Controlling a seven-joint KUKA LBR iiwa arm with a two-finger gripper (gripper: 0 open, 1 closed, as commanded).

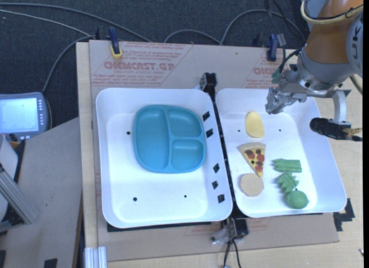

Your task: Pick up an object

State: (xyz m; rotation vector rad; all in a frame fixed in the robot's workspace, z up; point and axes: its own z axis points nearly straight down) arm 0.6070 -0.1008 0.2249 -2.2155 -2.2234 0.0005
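The right bin (323, 146) holds several toy foods: a yellow lemon-shaped piece (254, 124), a pizza slice (254, 157), a tan round cookie (251, 185), and green vegetable pieces (287, 165) with a green ball (297, 199). My gripper (278, 103) hangs over the back of the right bin, a little up and to the right of the yellow piece. Nothing shows between its fingers, and I cannot make out how they stand. A blue divided plate (169, 139) lies in the left bin (115, 163).
A black divider with clips (214, 140) runs between the two bins. The bins sit on a brown board (173, 59) with clamps at the back. Cables trail across the dark floor behind, and a small screen (20, 114) stands at the left.
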